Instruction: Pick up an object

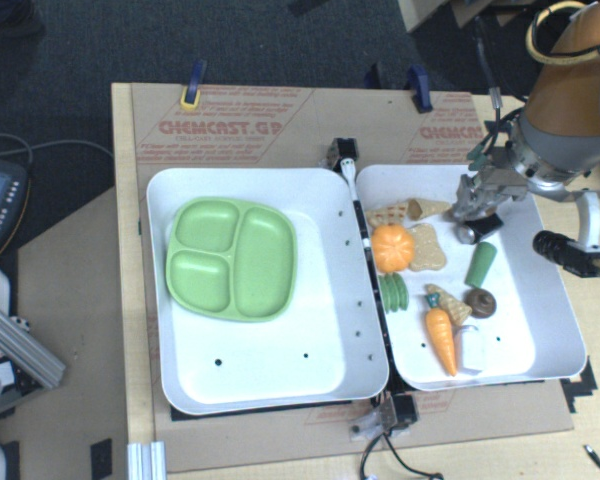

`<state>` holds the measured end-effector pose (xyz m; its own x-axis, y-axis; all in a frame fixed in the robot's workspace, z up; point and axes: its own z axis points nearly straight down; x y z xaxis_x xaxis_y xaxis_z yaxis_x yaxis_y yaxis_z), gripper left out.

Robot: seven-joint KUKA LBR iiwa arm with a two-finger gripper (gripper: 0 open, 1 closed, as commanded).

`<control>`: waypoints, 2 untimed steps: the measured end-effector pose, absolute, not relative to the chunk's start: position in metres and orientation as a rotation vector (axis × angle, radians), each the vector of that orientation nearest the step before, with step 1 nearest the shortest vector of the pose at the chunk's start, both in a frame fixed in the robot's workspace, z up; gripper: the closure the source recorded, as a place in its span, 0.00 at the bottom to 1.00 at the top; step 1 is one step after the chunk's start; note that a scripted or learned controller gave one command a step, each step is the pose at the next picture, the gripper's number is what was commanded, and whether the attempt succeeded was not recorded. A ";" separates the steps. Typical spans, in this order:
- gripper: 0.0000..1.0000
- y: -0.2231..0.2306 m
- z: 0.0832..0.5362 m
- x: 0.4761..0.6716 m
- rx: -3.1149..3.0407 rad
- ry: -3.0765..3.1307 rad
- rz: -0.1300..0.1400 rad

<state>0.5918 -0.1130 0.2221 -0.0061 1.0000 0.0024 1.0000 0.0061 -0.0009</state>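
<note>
The right bin (550,318) holds several toy foods. An orange fruit (392,248) lies at its left side beside a tan cracker (429,249). A green pea pod (394,293) and a carrot (441,338) lie nearer the front. A green cucumber piece (481,264) and a brown donut (480,303) lie mid-bin. A small white block (473,351) sits by the carrot. My gripper (475,218) hangs low over the bin's back middle, just behind the cucumber piece. Nothing shows between its tips.
The left bin (280,368) bears a green divided plate (233,258). Tan bread pieces (395,214) lie at the right bin's back left. The arm crosses the right bin's back right corner. Clamps (191,93) stand on the board's far edge.
</note>
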 end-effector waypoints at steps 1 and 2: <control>1.00 -0.063 0.216 0.611 -2.217 -2.228 -0.003; 1.00 -0.055 0.230 0.617 -2.222 -2.226 -0.004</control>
